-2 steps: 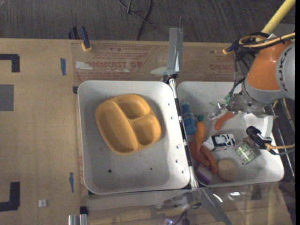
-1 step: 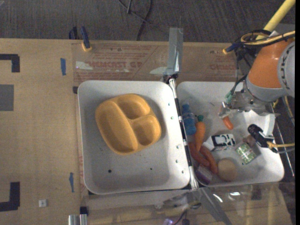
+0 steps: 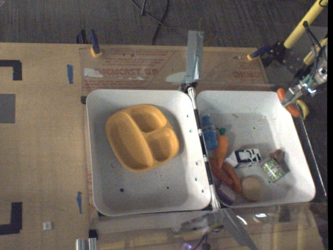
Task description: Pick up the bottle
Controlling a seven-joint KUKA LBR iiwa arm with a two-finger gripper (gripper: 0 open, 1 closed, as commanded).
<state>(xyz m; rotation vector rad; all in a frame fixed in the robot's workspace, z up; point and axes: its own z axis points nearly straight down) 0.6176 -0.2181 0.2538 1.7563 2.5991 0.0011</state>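
Bottle (image 3: pixel 209 133), blue, lies in the right bin (image 3: pixel 257 100) against its left wall, touching a carrot (image 3: pixel 222 147). Gripper (image 3: pixel 304 87) hovers over the bin's far right rim; its opening cannot be told. A good approach descends clear of the carrot.

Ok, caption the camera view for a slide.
Blue bottle lies beside carrots in the right bin; end effector waits outside.
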